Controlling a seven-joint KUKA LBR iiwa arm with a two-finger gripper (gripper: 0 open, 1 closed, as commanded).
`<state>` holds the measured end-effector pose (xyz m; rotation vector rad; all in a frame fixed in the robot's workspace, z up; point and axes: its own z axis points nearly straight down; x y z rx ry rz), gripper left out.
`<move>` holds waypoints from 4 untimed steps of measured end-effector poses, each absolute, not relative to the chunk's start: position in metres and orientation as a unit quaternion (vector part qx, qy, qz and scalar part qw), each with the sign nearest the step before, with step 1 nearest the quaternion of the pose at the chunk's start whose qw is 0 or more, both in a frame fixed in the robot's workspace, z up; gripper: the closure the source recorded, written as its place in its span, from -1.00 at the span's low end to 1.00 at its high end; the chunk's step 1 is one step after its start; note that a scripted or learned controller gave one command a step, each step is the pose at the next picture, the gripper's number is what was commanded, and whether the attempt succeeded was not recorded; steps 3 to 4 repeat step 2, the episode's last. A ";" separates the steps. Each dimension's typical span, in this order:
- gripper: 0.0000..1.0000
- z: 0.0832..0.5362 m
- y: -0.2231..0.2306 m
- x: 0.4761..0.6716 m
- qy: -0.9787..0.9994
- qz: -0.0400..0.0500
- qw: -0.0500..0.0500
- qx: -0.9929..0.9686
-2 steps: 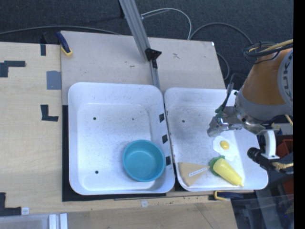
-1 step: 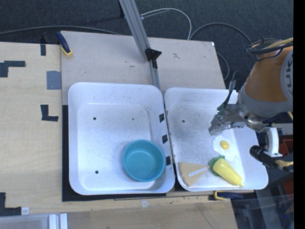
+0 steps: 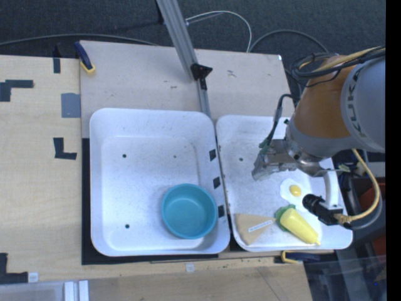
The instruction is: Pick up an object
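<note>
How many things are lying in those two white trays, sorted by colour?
Blue: 1, the bowl in the left tray
Yellow: 2, the corn and the cheese wedge in the right tray
White with a yellow yolk: 1, the fried egg, also in the right tray
Total: 4

Two bins sit side by side on my bench. In the left bin a bowl rests near its near right corner. In the right bin a wedge lies at the near edge, a corn cob just right of it, and a fried egg beyond the cob. My gripper hangs over the right bin, left of the egg.
</note>
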<state>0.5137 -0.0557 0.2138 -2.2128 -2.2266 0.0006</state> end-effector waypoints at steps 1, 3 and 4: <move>1.00 0.213 0.003 0.529 -0.710 0.000 0.001 -0.704; 1.00 0.209 0.061 0.526 -0.710 0.001 0.002 -0.704; 1.00 0.209 0.061 0.526 -0.710 0.001 0.002 -0.704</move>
